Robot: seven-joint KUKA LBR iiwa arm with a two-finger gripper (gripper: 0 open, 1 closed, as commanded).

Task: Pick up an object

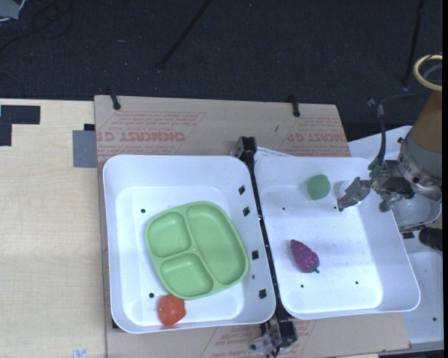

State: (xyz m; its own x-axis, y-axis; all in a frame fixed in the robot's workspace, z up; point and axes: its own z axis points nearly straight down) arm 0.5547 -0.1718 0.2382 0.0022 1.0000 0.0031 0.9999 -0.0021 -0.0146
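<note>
A small green ball lies near the back of the right bin. A purple grape bunch rests toward that bin's middle-left. In the left bin sits a green divided plate, with an orange-red fruit at its front corner. My gripper hangs over the right bin's right edge, to the right of the green ball, open, with nothing between its fingers.
Both bins stand on a cardboard sheet over the bench. A black clip divider runs between the bins. Pale wood bench surface stretches to the left. The arm's orange band is at the far right.
</note>
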